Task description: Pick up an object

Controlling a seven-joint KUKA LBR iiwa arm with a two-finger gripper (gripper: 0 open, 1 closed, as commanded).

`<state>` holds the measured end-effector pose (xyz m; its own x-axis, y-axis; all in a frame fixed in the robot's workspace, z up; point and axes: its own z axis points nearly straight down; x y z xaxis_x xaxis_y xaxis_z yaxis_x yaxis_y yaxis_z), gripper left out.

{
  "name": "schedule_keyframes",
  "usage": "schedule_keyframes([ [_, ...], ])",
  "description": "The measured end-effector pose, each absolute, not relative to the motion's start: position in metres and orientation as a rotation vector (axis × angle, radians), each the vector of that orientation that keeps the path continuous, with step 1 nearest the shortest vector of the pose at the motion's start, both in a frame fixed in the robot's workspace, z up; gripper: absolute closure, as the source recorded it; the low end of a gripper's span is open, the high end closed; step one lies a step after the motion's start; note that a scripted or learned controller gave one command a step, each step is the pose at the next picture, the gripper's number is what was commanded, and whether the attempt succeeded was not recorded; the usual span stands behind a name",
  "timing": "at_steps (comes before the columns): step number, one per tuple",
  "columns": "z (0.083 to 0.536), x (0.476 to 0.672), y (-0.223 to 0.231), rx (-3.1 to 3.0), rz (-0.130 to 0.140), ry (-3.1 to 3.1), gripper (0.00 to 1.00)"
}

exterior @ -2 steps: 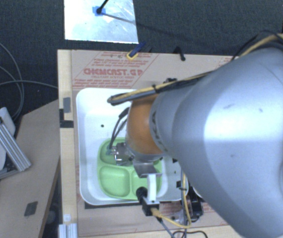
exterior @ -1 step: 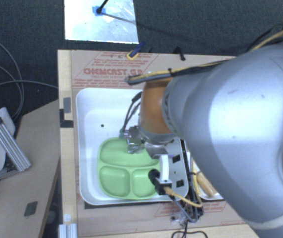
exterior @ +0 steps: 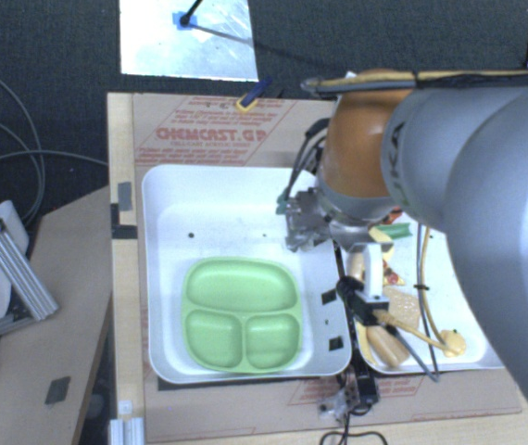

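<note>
1. I see the green tray [exterior: 242,315], smooth matte plastic with rounded corners and three compartments, lying flat in the left bin [exterior: 167,239], toward its near side.
2. The right bin [exterior: 486,360] holds a jumble of tan and yellow pieces [exterior: 403,327], shapes unclear.
3. My gripper [exterior: 303,233] hangs over the divide between the bins, above and right of the tray, not touching it.
4. Jaws: can't tell their state; the grey arm [exterior: 486,174] and orange band [exterior: 361,146] crowd the view.
</note>
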<state>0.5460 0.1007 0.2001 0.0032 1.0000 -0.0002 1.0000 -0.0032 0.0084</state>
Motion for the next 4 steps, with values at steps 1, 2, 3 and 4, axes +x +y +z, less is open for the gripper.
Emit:
schedule_keyframes([
  [1, 0.184, 0.577, 0.034, 2.224, 0.000, 2.213, 1.00],
  [2, 0.323, 0.513, 0.006, 2.217, 0.014, 2.215, 1.00],
  [3, 0.295, 0.486, 0.056, 2.213, 0.002, 2.232, 1.00],
  [4, 0.307, 0.488, 0.053, 2.210, 0.005, 2.229, 1.00],
])
